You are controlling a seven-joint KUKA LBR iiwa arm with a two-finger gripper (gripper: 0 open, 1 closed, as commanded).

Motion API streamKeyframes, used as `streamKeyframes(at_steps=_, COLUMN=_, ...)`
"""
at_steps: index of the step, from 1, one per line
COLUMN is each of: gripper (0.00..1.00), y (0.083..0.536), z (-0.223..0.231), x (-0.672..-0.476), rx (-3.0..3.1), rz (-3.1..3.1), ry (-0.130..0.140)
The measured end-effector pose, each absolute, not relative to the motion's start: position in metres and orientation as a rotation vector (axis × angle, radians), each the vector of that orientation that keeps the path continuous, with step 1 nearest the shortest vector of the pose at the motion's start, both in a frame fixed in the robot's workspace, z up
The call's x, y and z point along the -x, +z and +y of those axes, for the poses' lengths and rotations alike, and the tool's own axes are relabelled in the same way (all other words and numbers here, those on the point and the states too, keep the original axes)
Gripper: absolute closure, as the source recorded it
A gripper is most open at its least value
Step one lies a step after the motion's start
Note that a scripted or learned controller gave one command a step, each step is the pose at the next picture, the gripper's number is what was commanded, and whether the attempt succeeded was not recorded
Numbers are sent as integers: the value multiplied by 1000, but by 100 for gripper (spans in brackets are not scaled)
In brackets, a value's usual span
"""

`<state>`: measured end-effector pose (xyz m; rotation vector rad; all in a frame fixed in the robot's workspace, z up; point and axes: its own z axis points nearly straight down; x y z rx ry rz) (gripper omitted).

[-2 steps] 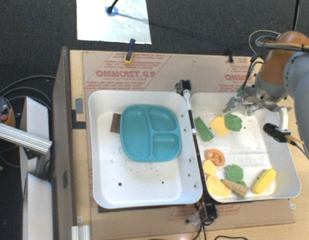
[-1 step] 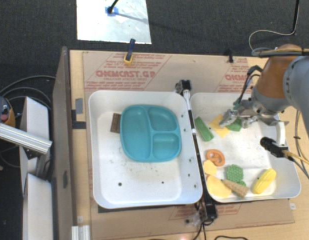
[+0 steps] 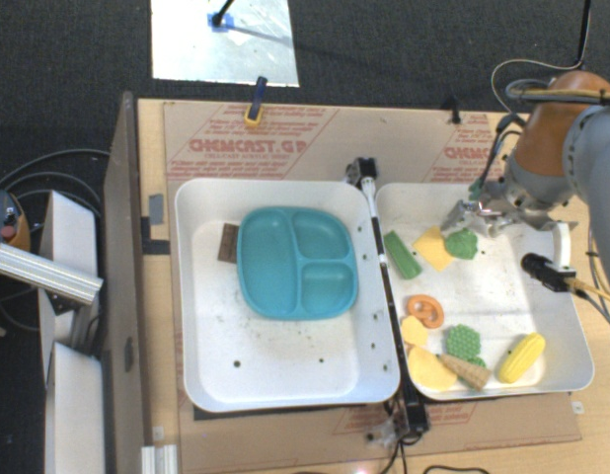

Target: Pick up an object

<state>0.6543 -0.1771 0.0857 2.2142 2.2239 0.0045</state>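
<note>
My gripper [image 3: 470,215] hangs low over the back of the right bin [image 3: 571,339], with the arm reaching in from the right. Just below its tip lies a green leafy toy [image 3: 462,244], touching a yellow cheese wedge [image 3: 432,249]. I cannot see anything held. A green pickle [image 3: 402,255] lies to the left, near the divider. Toward the front sit an orange pretzel [image 3: 424,310], a green waffle piece [image 3: 463,342], a yellow corn cob [image 3: 520,356], a tan cone [image 3: 465,370] and a pale yellow piece [image 3: 423,363].
The left bin [image 3: 201,363] holds a teal divided plate [image 3: 296,263] with a small brown block [image 3: 228,243] at its left edge. A metal clip [image 3: 363,173] sits where the bins meet at the back. Cardboard [image 3: 285,136] lies behind the bins.
</note>
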Motion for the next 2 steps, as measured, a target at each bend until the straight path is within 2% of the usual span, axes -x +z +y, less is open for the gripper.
streamKeyframes(at_steps=1, gripper=100, y=97, z=-178, x=-655, rx=-2211, rz=2223, ry=7)
streamKeyframes(at_steps=2, gripper=0, y=97, z=-178, x=-655, rx=-2210, rz=2223, ry=6)
